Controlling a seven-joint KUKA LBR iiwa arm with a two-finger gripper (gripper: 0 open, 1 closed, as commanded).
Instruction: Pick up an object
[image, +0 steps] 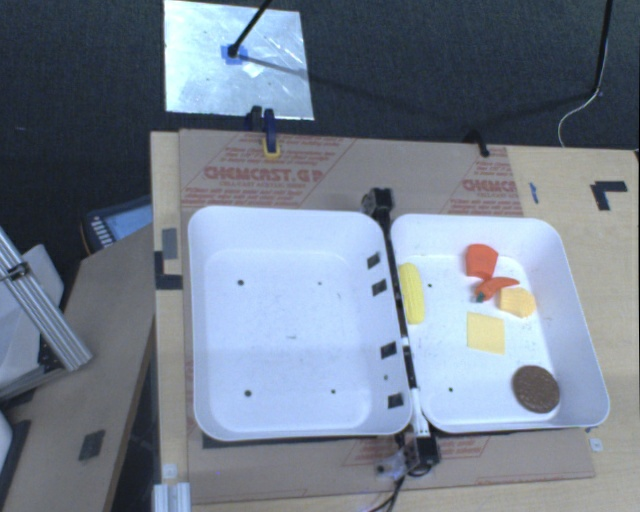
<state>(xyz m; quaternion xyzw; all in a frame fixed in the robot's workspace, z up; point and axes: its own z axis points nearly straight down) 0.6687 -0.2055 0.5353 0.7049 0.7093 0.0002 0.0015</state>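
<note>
We cannot tell the state of the pincer from this camera view, nor the arm's pose, so no object can be placed relative to it.

The light wooden table (560, 170) carries two shallow white bins side by side, joined along a dark clipped seam. We record the left white bin (215, 250) as the larger-looking surface, showing a few small dark dots on its floor.

The right white bin (570, 300) holds all the pickable objects. Largest first:
- a flat pale-yellow square slice (487, 333), near the bin's middle;
- a round brown disc (536, 388), in the near right corner, apart from the slice;
- a yellow corn cob (411, 292), lying lengthwise just beside the seam;
- an orange wedge-shaped piece (480, 260), toward the far side;
- a small yellow-orange block (518, 301), touching a thin orange carrot-like piece (494, 287).

Beyond the table, a silvery foil sheet (238, 60) lies on the dark floor.
</note>
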